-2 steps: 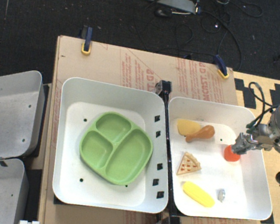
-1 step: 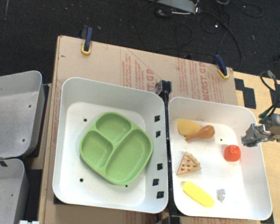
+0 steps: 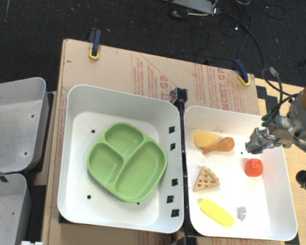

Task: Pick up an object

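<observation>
- The right bin [image 3: 275, 227] is the landmark here; it sits on the bench [image 3: 133, 69] beside the left bin [image 3: 75, 135], which holds a green divided plate [image 3: 128, 161].
- Inside the right bin lie five things: a toy chicken drumstick [image 3: 212, 142] near its far left part, a red tomato-like ball [image 3: 254, 167] toward its right wall, a waffle wedge [image 3: 207, 181] near the middle by its left wall, a yellow banana-like piece [image 3: 216, 212] near its front wall, and a small grey bit [image 3: 241, 212] just right of that piece.
- The gripper [image 3: 256, 143] hangs over the far right part of the right bin, between the drumstick and the red ball, closer to the ball.
- How far the jaws stand open I cannot tell: the dark tip is too small and blurred. Nothing can be made out between them.
- No single target is fixed by the task; judging by position, the ball or the drumstick's thin end is the likeliest pick.
- Risks, as I judge them:
  - A straight descent may land on bare bin floor between the two things and close on nothing.
  - The ball looks round and smooth; an off-centre squeeze could send it rolling toward the right bin's wall.
  - The drumstick's narrow end could pivot out of a grip.
</observation>
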### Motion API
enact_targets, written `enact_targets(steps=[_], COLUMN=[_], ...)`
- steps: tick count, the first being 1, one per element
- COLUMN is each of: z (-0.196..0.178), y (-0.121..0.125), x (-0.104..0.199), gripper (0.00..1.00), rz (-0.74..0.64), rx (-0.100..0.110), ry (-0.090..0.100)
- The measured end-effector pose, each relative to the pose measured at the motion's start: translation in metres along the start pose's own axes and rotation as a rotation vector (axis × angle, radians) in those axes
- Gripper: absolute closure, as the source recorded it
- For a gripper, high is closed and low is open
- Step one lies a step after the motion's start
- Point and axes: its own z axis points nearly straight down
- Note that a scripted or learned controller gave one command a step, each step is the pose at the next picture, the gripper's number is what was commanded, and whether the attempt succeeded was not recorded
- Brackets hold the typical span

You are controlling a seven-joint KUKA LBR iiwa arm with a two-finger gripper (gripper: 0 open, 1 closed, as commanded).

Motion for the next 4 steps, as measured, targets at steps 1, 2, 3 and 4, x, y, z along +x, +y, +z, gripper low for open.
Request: enact_targets(steps=[1, 2, 3, 4], z=[0.016, 0.016, 0.012, 0.027], y=[0.011, 0.022, 0.039, 0.047], x=[0.050, 0.113, 0.163, 0.209], gripper=[1.00, 1.00, 1.00, 1.00], rz=[0.000, -0.001, -0.001, 0.000], rx=[0.004, 0.001, 0.000, 0.003], ry=[0.001, 0.001, 0.001, 0.000])
